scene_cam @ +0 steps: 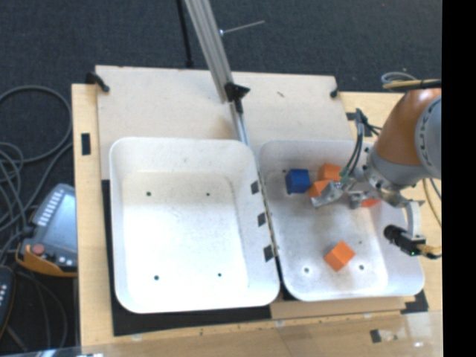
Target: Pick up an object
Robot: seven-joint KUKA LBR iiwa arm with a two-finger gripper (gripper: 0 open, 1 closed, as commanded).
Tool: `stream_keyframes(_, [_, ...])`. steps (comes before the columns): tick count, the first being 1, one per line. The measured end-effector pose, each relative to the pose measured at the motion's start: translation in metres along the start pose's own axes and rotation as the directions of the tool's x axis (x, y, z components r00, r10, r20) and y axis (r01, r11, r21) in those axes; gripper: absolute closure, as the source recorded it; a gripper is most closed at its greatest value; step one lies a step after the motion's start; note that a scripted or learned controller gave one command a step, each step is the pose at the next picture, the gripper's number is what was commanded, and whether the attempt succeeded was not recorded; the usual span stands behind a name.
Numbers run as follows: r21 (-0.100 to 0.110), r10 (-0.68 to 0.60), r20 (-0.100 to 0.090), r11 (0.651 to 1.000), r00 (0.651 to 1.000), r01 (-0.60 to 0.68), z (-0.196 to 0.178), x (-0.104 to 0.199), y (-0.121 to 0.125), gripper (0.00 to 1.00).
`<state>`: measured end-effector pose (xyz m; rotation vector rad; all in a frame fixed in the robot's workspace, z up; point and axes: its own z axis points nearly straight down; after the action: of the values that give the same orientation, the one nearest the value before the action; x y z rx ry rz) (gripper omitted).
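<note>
The right bin [394, 274] holds several small blocks. A blue cube [297, 181] lies near its far left. Two orange blocks sit just right of it, one at the back [329, 172] and one lower [319, 188]. A further orange cube [339, 256] rests alone toward the bin's front. My gripper [326, 198] is low over the bin's far half, reaching in from the right. Its tip is right against the lower orange block. A bit of orange [370, 202] shows behind the gripper body.
The left bin [126, 199] stands beside the right one. A slanted aluminium pole [212, 43] rises from the bench behind the bins. The arm's orange band [401, 129] hangs over the right bin's far right corner. Cables and a pendant [52, 222] lie off the bench at left.
</note>
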<state>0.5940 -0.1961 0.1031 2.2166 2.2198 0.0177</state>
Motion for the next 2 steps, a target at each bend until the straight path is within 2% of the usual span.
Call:
stream_keyframes(1, [0.007,-0.002,0.006,1.0,1.0,0.002,0.004,0.016,-0.011,0.0])
stream_keyframes(2, [0.006,-0.007,0.003,1.0,1.0,0.007,0.006,0.082,0.04,0.0])
